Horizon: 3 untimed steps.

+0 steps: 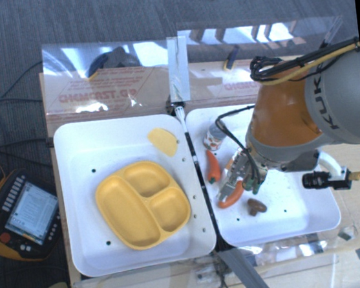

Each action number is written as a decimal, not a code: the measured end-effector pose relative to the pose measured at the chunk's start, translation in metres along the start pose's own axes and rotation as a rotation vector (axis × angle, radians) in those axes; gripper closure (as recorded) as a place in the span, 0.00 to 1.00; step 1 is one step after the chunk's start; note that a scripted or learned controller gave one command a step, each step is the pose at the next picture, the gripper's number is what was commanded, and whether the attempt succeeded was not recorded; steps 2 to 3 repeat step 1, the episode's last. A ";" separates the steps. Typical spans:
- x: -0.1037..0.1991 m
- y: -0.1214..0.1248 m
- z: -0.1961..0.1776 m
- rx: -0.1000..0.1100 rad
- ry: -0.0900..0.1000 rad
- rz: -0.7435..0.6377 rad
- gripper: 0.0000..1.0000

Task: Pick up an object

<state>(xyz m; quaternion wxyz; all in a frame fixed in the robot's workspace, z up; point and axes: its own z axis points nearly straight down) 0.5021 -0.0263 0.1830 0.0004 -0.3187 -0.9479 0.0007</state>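
Note:
My gripper [242, 179] hangs low over the left part of the right bin [306, 219], below the arm's orange band. An orange carrot-like piece [231, 196] lies just under and in front of it, touching or nearly touching the gripper's tip. A second orange piece [213, 166] lies to the gripper's left, near the bin's left wall. A small white and red bottle [214, 138] stands behind that piece. To the front right of the gripper rests a small brown lump [257, 207].
The left bin [89, 249] holds a yellow divided plate [143, 204] and a flat yellow disc [164, 141] near its back right corner. A black part on the arm [326, 179] juts over the right bin. A pendant and cables lie left of the bench.

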 end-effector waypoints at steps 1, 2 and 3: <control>0.058 0.054 -0.047 -0.002 -0.001 -0.071 1.00; 0.058 0.054 -0.047 -0.002 -0.001 -0.071 1.00; 0.058 0.054 -0.047 -0.002 -0.001 -0.071 1.00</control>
